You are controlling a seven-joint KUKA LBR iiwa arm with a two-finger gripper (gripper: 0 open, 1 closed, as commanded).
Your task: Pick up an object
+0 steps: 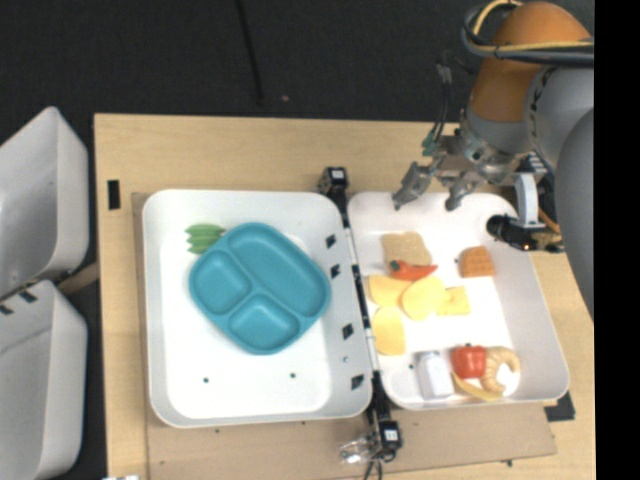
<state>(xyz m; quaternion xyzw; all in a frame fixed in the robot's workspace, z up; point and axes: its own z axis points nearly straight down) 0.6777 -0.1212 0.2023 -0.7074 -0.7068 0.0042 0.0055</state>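
Camera view shows the gripper (432, 190) spread apart, holding nothing, above the far rim of the right bin (545, 313). I would lower it straight over the toast slice (405, 249) nearby, centring both fingers before pressing together.

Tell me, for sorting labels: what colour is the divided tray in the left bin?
Teal blue divided tray, seen in the camera view.

Two white bins (170, 388) on a wooden bench (250, 148)
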